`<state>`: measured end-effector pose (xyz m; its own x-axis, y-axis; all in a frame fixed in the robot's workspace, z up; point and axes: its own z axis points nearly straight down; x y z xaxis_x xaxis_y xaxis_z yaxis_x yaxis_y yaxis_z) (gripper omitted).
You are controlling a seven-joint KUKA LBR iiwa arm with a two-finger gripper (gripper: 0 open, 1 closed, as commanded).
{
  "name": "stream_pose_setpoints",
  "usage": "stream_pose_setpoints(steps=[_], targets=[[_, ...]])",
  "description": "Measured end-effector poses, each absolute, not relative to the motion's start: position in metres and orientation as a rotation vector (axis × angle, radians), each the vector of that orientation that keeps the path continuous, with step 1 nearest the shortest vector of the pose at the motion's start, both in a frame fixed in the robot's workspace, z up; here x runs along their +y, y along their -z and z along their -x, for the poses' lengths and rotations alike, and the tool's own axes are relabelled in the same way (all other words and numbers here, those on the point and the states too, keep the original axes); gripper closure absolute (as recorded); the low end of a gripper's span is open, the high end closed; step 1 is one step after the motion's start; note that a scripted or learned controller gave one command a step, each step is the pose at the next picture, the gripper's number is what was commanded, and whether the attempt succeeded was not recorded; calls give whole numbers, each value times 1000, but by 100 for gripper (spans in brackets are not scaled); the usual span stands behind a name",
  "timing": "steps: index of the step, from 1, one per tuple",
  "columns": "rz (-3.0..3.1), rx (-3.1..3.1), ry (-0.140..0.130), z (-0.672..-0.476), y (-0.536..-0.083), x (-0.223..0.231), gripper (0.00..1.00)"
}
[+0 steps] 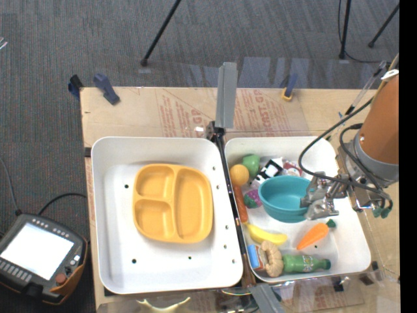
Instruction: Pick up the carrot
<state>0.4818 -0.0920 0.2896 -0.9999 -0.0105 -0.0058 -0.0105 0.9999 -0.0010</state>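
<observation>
The arm point(381, 126) fills the right edge of the frame, grey with an orange band, reaching in over the right bin point(355, 243). The left bin point(111, 175), in the lower left centre, holds a yellow tray point(173, 202) with three compartments. The right bin is crowded: a teal bowl point(284, 198) sits near its middle, a banana point(266, 234) lies below the bowl, and a green bottle point(306, 263) lies along the bin's lower wall.

The gripper point(320, 206) hangs at the bowl's right rim, its metal fingers low over the bin; whether they are parted or closed cannot be told from this view, and nothing is seen between them.

The carrot point(313, 235) lies just below the gripper in the frame, near it and apart from the bowl. Its long axis runs at a slant, the pointed end toward the lower left, the green-topped thick end toward the upper right near the gripper. The coming move likely calls for a short shift toward the frame's bottom and a descent, with the fingers set across that slanted axis.
</observation>
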Motion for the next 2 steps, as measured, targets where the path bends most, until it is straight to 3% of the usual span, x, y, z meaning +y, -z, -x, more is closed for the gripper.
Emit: stream_pose_setpoints(steps=[1,2], targets=[[329,3133,-9,-507,-183,-180,100],[328,3126,-4,-510,-187,-180,0]])
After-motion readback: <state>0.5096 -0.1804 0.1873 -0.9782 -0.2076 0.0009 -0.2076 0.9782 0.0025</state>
